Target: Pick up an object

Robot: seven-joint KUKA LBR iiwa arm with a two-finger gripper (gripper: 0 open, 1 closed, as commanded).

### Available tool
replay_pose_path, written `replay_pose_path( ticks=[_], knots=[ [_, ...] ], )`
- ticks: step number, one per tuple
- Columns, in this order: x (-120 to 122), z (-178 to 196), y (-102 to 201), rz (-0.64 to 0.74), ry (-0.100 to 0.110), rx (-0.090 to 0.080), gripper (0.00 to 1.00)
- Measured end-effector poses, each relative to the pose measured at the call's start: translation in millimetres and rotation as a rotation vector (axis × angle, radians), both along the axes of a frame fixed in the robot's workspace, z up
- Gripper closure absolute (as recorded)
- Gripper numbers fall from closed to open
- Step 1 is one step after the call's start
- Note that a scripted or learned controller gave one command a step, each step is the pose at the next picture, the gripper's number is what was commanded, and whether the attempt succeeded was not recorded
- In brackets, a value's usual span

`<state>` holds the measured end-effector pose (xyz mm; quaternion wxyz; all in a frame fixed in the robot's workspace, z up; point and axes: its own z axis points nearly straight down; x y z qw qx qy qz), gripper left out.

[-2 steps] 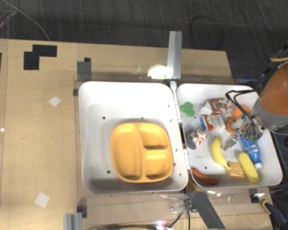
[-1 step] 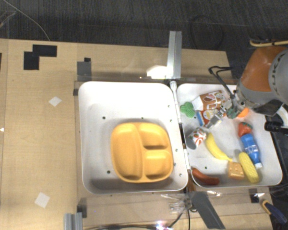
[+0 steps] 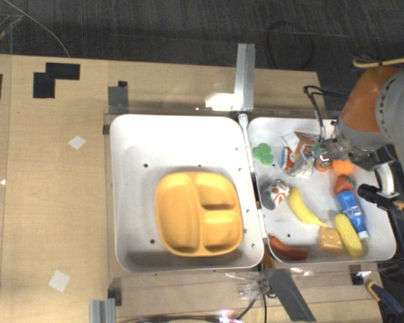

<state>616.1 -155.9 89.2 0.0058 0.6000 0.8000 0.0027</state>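
Camera view:
- The left bin holds one thing, a yellow divided plate. It lies toward 5 o'clock of the bin's middle, with one large compartment on its left and two smaller ones on its right.
- The right bin is crowded with small things that could be picked.
- A green toy lies at about 10 o'clock in the right bin, near the wall shared with the left bin.
- A crumpled red-and-white packet lies just beside the green toy, toward 12 o'clock of the bin.
- A red-and-white ball sits at 9 o'clock, touching the upper end of a banana that runs slantwise toward the bin's middle.
- A dark red sausage lies along the near wall at 7 o'clock.
- A tan block lies at 6 o'clock, touching a corn cob on its right.
- A blue bottle lies at 4 o'clock, just above the corn cob, with a red cap end toward 12 o'clock.
- A small orange piece sits at 2 o'clock.
- The arm comes in over the bin's 2 o'clock corner.
- The gripper hangs at 1 o'clock, between the packet and the orange piece, low over the bin floor. I cannot tell how wide it stands, nor whether anything is in it.
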Motion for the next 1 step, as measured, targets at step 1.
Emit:
replay_pose_path(
  ticks=[1],
  knots=[
    [-9.0,0.5,28.5,-0.312,-0.001,0.004,0.00]
  ],
)
